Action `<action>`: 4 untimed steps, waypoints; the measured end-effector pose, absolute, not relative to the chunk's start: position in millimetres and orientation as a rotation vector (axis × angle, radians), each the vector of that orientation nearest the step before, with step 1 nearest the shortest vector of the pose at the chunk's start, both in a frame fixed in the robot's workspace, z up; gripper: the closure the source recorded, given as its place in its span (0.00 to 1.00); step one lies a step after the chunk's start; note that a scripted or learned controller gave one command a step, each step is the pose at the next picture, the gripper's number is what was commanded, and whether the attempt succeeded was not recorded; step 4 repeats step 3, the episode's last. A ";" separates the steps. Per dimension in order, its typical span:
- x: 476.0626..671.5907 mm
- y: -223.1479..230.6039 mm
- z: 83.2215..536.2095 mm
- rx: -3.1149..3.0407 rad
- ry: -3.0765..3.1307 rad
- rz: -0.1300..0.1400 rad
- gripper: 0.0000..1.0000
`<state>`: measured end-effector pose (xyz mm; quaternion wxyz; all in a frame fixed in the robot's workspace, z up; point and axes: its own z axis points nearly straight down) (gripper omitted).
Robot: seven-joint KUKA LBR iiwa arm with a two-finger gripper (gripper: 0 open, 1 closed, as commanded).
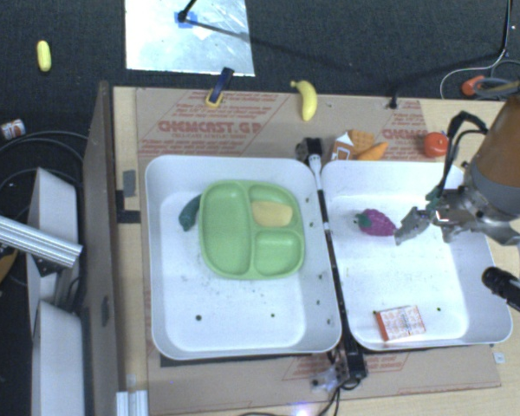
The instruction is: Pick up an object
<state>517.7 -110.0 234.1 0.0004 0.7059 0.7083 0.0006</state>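
Tool (413, 225) beside purple grapes (376, 223); bench cardboard (210, 127) reads "CHEMCAST GP"

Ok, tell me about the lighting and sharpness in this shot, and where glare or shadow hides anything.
Camera view: lighting is even and soft, with only faint shadows inside the white bins; the shiny sheet on the dark floor throws bright glare; the whole frame is slightly soft and grainy, so the print on the red packet is unreadable; the gripper beside the purple object looks blurred.
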 end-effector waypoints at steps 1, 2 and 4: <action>553.2 -105.6 95.8 2.220 2.229 -0.004 0.00; 610.3 -83.0 84.3 2.209 2.227 0.006 0.00; 608.5 -84.5 95.4 2.215 2.224 0.005 1.00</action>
